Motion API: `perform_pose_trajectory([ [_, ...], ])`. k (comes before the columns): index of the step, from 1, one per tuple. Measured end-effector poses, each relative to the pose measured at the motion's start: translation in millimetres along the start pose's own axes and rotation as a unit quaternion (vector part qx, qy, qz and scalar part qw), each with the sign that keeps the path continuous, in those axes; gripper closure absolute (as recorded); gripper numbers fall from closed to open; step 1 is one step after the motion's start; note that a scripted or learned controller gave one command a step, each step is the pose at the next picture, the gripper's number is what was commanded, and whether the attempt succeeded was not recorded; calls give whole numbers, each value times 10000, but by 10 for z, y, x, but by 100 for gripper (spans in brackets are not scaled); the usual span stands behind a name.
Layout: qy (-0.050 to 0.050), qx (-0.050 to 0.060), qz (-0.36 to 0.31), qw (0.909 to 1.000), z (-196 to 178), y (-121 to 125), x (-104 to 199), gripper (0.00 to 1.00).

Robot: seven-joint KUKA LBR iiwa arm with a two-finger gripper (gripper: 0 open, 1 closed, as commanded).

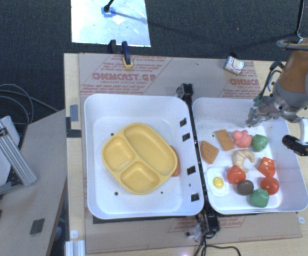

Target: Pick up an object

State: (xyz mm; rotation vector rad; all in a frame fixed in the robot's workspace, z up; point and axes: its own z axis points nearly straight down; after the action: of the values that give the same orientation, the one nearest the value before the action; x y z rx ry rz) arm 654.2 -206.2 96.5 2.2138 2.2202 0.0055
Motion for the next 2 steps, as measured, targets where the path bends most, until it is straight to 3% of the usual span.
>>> perform_pose_trajectory([
  [1,16,19,-21,10000,-732,-286,545,100],
  [2,10,23,0,10000,-697,-281,516,0],
])
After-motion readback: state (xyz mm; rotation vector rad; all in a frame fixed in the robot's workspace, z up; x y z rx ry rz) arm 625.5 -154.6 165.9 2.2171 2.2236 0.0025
